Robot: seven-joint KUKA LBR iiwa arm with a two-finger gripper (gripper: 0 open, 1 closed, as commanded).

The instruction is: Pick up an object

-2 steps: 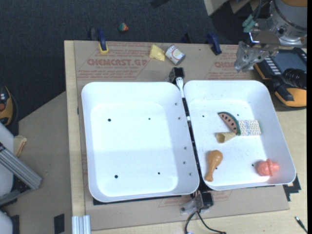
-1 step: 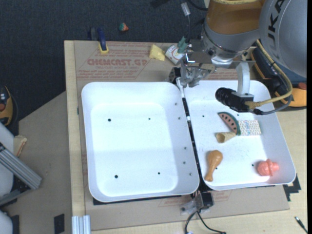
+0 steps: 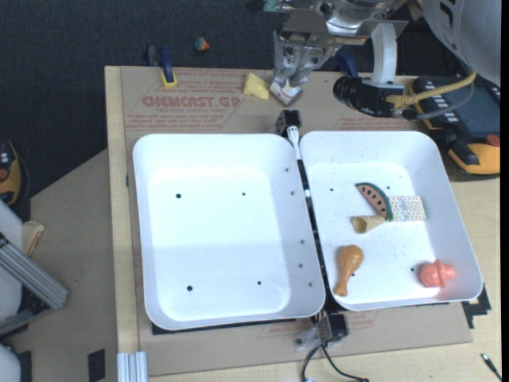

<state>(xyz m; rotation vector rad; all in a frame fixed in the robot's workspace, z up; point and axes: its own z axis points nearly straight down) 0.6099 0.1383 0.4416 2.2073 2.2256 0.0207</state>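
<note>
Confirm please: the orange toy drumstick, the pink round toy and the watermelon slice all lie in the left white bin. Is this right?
Not quite. In the camera view the orange toy drumstick, the pink round toy and the watermelon slice all lie in the right white bin, not the left.

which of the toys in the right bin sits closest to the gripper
The watermelon slice: it lies highest in the right bin, nearest the gripper. The drumstick and pink toy sit near the bottom edge.

Dark carpet floor (image 3: 95,22), cardboard-topped bench (image 3: 119,134)

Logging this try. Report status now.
Gripper high above bench, beyond bins, nothing between fingers. Drumstick, watermelon slice, pink toy in right bin. Nothing blocking.
</note>
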